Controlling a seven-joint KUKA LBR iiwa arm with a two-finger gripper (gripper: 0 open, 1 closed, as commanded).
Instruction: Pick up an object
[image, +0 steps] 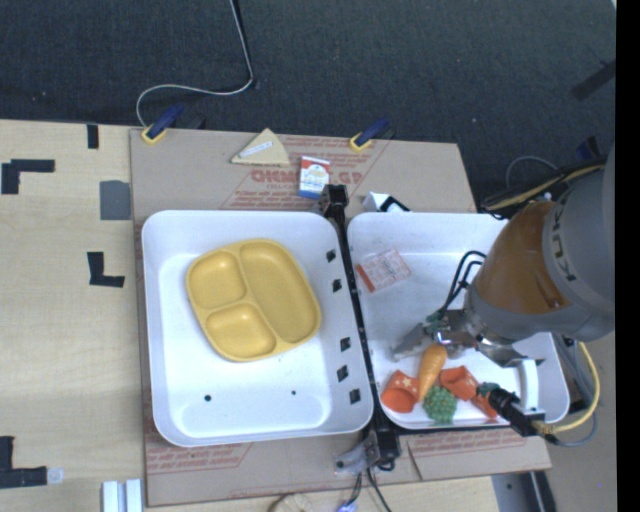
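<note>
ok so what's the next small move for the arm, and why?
Probably a short drop straight down onto the carrot. The gripper sits right above the carrot's upper end in the right bin, and nothing shows between its fingers. The carrot lies packed against the broccoli and red pieces, so a sideways move would likely shove the pile.

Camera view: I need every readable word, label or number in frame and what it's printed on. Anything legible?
Cardboard sheet under the bins: red printed lettering, too blurred to read.
Small red and white box behind the bins: printing too small to read.
Clear packet in the right bin: reddish print, unreadable.
Nothing here can be quoted.
</note>
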